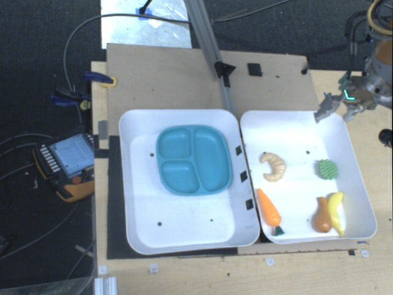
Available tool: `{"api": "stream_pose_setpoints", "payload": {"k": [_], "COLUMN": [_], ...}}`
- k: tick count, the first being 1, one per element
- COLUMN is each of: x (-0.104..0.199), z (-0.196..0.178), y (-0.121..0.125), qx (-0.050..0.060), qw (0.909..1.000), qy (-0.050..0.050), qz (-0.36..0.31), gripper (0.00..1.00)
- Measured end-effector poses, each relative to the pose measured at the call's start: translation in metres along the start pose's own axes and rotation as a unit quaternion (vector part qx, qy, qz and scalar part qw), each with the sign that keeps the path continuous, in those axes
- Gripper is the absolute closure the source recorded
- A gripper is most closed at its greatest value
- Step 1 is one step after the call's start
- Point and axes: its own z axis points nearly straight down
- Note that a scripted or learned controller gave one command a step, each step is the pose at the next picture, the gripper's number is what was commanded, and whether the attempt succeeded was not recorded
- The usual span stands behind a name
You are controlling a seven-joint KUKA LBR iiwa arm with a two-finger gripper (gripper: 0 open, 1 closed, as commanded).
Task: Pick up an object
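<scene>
Camera view: gripper point(337, 107) open and holding nothing, fingers spread wide, hovering over the far right corner of the right bin point(295, 125), well apart from everything inside. In that bin: croissant point(273, 166) near the middle, green ball point(327, 169) toward the right wall, carrot point(268, 209) along the left wall near the front, banana point(336, 212) touching a brown pear-shaped piece point(322, 216) at the front right. In the left bin point(138, 183): blue divided plate point(194, 159), lying flat.
</scene>
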Motion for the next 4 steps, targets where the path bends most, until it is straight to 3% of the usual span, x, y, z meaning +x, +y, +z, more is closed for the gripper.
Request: {"api": "stream_pose_setpoints", "payload": {"k": [1, 4], "x": [0.0, -0.01], "z": [-0.001, 0.147], "y": [0.0, -0.008], "qx": [-0.001, 0.001], "qw": [1.0, 1.0], "qy": [0.0, 0.0], "qz": [0.0, 0.002], "gripper": [0.0, 0.0]}}
